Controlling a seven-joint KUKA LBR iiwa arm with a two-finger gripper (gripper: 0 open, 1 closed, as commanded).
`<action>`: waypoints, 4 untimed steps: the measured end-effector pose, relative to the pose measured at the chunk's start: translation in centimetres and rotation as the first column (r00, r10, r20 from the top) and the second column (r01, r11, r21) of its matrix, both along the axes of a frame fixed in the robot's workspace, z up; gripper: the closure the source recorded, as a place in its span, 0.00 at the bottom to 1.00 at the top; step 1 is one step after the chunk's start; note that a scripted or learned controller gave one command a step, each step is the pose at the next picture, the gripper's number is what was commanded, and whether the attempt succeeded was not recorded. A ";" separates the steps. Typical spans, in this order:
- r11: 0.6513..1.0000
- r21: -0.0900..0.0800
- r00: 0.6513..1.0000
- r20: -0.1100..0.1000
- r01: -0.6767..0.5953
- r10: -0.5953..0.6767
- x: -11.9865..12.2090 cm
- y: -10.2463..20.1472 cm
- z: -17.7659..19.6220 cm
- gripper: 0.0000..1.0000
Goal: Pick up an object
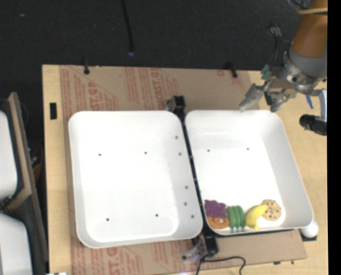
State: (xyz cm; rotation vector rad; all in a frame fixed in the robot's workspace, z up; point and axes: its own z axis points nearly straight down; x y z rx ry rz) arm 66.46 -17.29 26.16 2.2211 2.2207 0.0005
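1. The gripper [263,99] hung above the far rim of the right bin [285,139], fingers spread apart with nothing between them.
2. Four toy foods lay along that bin's near wall: purple grapes [215,209], a green piece [236,216], a banana [255,215] and a cookie [271,209].

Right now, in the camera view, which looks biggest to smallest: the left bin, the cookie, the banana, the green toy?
1. Left bin, far the largest.
2. Banana, green toy and cookie look too alike to rank.
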 end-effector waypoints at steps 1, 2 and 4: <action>1.000 0.000 1.000 0.001 0.000 0.000 0.0 0.0 1.1 1.00; 1.000 -0.001 1.000 0.000 0.000 0.000 0.0 0.0 1.0 0.00; 1.000 -0.001 1.000 -0.001 0.005 -0.005 -11.2 -2.6 -12.0 0.00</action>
